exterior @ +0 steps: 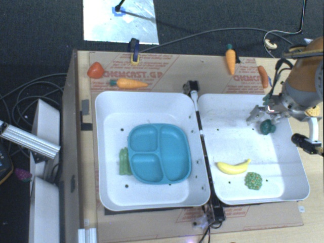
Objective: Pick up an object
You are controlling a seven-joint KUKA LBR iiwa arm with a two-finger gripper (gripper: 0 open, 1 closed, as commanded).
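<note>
Arm (304, 77) comes in from the right, grey w/ orange band, reaching over the right bin (238, 113). Its hand (263, 116) sits low at the bin's upper right area, metal fingers splayed a bit apart. A small dark teal object (267, 127) lies right at the fingertips, touching or nearly so; can't tell if it's actually pinched between them, so grip state is unclear from here.

Same bin, toward the front: a yellow banana (233, 166), lying curved, and just beside it to the right and a bit nearer the front, a green bumpy lump, prob. broccoli (253, 180). Both well apart from the hand.

Left bin (111, 110) has a blue divided plate (159, 153), three compartments, sitting flat in the middle. A green strip-like item (124, 161) lies tight against the plate's left edge.

On the tabletop (167, 67) behind the bins, brown board w/ red print: a red-orange round piece (95, 70) at far left, a carrot (130, 83) lying flat next to it, another carrot (231, 61) near the right bin's back edge, and an orange-red long piece (262, 76) close to the arm. Blue-and-yellow clamp (134, 50) at the board's back edge. Cables run over the dark floor (40, 19).
</note>
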